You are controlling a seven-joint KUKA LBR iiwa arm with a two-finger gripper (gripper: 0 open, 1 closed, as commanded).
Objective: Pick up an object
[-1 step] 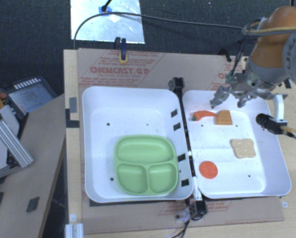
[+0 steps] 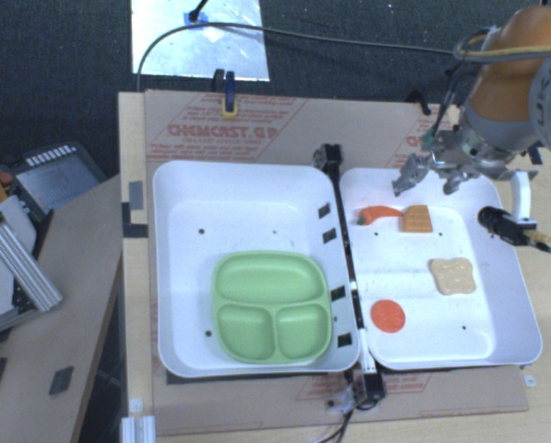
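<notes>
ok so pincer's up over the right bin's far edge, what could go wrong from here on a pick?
1. The orange piece touches the cracker; closing on one may nudge or drag the other.
2. The toast slice and red disc lie flat, so the fingers may slide off.
3. The pincer hangs near the right bin rim; a straight descent could clip it.

Landmark: divider (image 2: 341,247) between the two bins. Left of it, left bin (image 2: 178,192), with sectioned tray (image 2: 270,305) in its near half, close to divider. Right of it, right bin (image 2: 510,326): carrot piece (image 2: 378,214) at far end near divider, cracker (image 2: 417,219) touching its right side, toast piece (image 2: 453,275) further right, round slice (image 2: 388,316) near, just beside divider. Gripper (image 2: 430,180) above bin's far edge.
</notes>
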